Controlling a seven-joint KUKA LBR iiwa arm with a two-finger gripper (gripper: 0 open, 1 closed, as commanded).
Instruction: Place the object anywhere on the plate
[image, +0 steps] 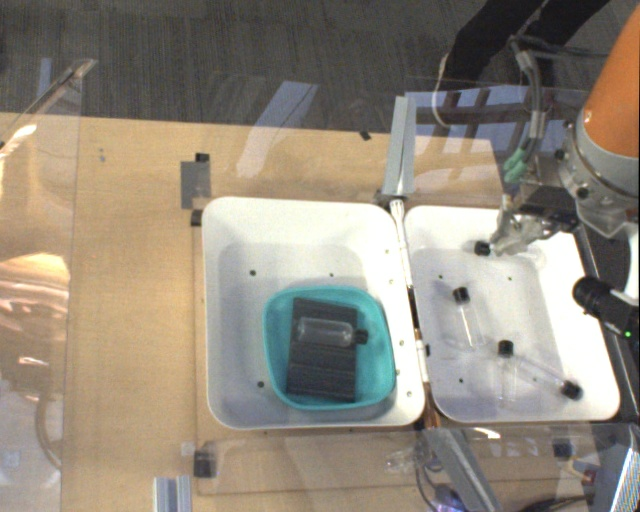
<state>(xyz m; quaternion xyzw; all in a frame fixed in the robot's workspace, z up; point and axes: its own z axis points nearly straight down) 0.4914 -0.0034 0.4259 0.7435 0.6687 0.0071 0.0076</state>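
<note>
Where the right bin's (600, 405) far rim runs, hand (512, 238) low — grip unreadable, vial (322, 330) on teal plate (278, 322).

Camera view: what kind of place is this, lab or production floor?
Probably a robotics lab pick-and-place cell. Two shallow white bins, left bin and right bin, sit on a wooden bench; the arm's gripper hangs above the right bin, and clear vials serve as test objects beside a teal plate.

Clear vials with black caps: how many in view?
4, though faint ones may be missed. One lies on the dark block in the teal plate, left bin. Three in the right bin: centre, lower middle, lower right.
</note>
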